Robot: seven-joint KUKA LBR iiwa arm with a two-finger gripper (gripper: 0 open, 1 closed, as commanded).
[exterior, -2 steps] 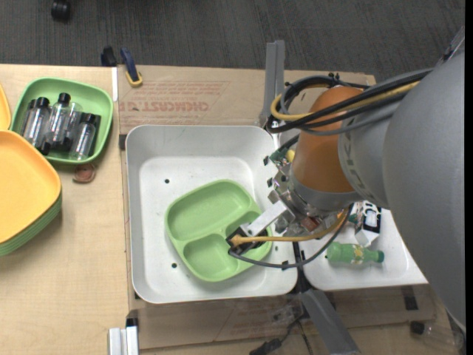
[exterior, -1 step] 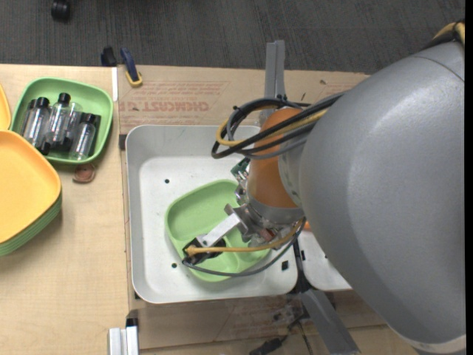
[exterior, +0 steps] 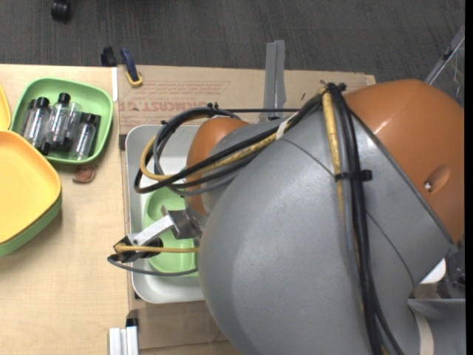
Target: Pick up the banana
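My grey arm (exterior: 318,228) with its orange band (exterior: 214,135) hangs over the white bin (exterior: 137,198) and hides most of what lies in it. The gripper (exterior: 176,226) is low inside the bin, above a light green object (exterior: 159,207) that lies on the bin floor. Black and yellow cables (exterior: 151,157) loop around the wrist. A thin yellow strip (exterior: 174,249) crosses the green object; I cannot tell whether it is cable or banana.
A green tray (exterior: 102,102) holding several dark-capped vials stands at the upper left, with a stack of yellow plates (exterior: 22,191) beside it and a small brown object (exterior: 85,174) between them. Cardboard (exterior: 185,91) lies behind the bin. A clamp (exterior: 131,68) sits at the bench edge.
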